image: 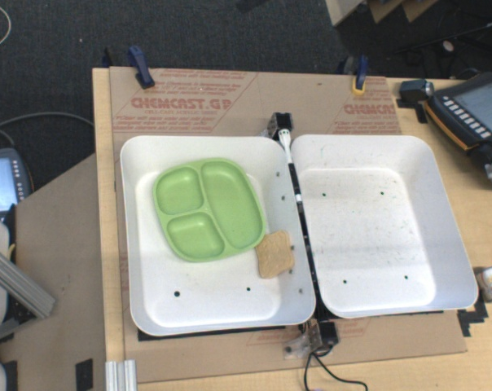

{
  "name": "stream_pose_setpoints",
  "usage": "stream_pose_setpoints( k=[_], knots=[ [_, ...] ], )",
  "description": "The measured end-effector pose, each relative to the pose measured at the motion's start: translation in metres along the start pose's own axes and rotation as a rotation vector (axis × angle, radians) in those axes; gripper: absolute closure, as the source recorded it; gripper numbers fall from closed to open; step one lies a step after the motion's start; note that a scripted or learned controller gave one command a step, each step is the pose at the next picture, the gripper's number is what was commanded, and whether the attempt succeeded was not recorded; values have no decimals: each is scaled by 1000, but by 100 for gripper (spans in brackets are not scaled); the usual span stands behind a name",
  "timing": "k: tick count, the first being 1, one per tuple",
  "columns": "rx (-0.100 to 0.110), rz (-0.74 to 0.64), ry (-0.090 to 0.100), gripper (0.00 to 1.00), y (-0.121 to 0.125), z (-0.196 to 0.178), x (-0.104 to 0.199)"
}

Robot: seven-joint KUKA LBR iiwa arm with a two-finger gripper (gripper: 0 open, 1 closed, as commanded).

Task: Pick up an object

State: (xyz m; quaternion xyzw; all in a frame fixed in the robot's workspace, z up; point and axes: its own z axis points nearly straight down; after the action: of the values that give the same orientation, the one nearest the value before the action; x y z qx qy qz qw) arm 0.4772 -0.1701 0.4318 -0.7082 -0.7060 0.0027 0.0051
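Tan, rough-faced square slab (274,254), sponge-like, lies flat in the view-left shallow white bin (148,300), toward that bin's near right corner; its upper-left edge touches the rim of a light green plastic plate with three compartments (209,210), which sits flat mid-bin; view-right shallow white bin (445,218) sits just beside, speckled with dark flecks; thin black strip (296,194) runs along the seam between the bins; brown printed board on the bench (189,100) under both; blue clamp (140,66) at its far edge; claw's state cannot be told.
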Motion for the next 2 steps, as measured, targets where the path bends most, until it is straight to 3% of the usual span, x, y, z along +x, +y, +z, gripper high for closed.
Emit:
stream_pose_setpoints(
  k=[1,2],
  knots=[
    [-27,-6,-9,100,40,-110,6],
    [0,2,0,100,0,-5,-11]
  ],
)
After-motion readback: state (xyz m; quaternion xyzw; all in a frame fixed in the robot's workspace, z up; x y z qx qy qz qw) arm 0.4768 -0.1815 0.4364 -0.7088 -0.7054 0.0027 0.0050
